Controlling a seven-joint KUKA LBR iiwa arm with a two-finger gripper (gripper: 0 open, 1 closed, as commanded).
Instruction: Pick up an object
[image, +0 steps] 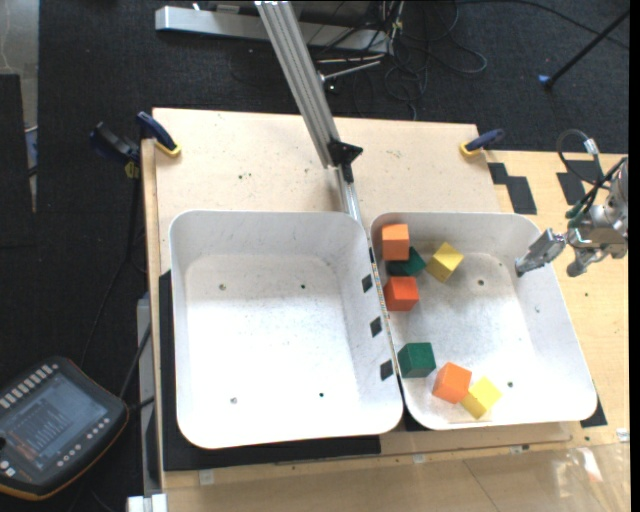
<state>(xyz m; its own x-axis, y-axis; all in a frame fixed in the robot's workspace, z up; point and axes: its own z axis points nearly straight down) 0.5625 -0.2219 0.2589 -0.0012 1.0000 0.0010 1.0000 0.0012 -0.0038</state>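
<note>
Two shallow white plastic bins sit side by side on a pale wooden bench. The left bin (270, 330) holds no blocks; the right bin (540, 330) holds all of them.

Blocks in the right bin, far end, close to the shared wall: an orange cube (396, 241), a dark green block (407, 264) partly tucked under it, a red-orange cube (402, 293) just in front, and a small yellow cube (446, 261) a little apart to the right.

Near end: a green cube (417, 359), an orange block (452, 382) and a yellow block (481, 397), the last two touching.

The metal two-finger gripper (560, 255) hovers at the right bin's far right rim, well apart from every block. Its two fingers look spread, nothing between them (one finger (535, 252) points inward over the rim).

Step in hand, as I judge it: approach and choice of target; no pick made yet.

How to do it well: choose a block with free sides. The small yellow cube seems best, standing clear of its neighbours and nearest the gripper. The green cube at the near end is a fair second. Avoid the stacked pair by the wall and the touching pair, where a finger would likely strike a neighbour. Centre above the cube, align the fingers with two opposite faces, descend straight, close fully before lifting.
</note>
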